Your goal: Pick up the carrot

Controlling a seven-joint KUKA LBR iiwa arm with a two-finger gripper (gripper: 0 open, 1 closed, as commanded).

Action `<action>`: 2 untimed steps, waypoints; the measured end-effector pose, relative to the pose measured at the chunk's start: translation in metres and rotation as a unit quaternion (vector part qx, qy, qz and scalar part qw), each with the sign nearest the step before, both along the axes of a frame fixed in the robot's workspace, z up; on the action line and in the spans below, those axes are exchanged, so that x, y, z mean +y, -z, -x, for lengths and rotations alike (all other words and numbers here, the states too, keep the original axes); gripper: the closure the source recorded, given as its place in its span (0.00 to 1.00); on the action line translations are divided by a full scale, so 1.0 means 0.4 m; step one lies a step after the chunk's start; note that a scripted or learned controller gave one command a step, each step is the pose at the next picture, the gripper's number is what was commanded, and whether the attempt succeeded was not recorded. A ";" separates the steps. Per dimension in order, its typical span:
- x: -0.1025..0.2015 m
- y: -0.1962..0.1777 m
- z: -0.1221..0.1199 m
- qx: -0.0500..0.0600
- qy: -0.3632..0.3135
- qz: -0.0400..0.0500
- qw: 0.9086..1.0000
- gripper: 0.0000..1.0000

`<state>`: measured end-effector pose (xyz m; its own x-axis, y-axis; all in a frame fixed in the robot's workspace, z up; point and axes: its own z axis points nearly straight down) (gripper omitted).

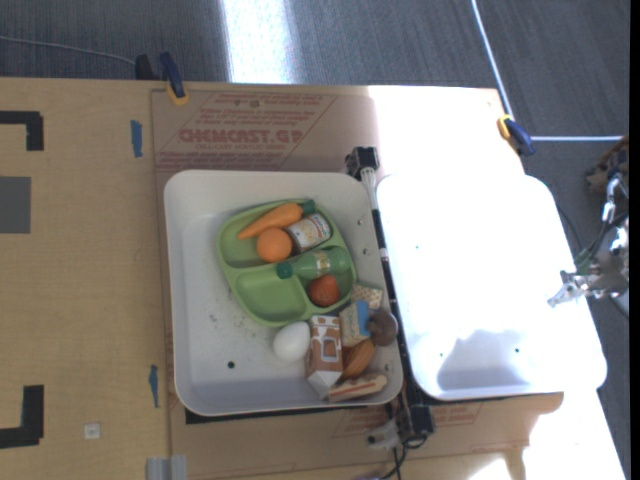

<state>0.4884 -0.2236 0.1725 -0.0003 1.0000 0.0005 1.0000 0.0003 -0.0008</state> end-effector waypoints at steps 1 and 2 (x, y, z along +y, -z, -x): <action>0.000 0.001 -0.019 -0.001 0.000 0.001 1.000 1.00; 0.000 -0.010 -0.033 -0.001 -0.001 0.001 1.000 1.00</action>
<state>0.5016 -0.2237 0.1765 -0.0014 1.0000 -0.0010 1.0000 0.0014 0.0020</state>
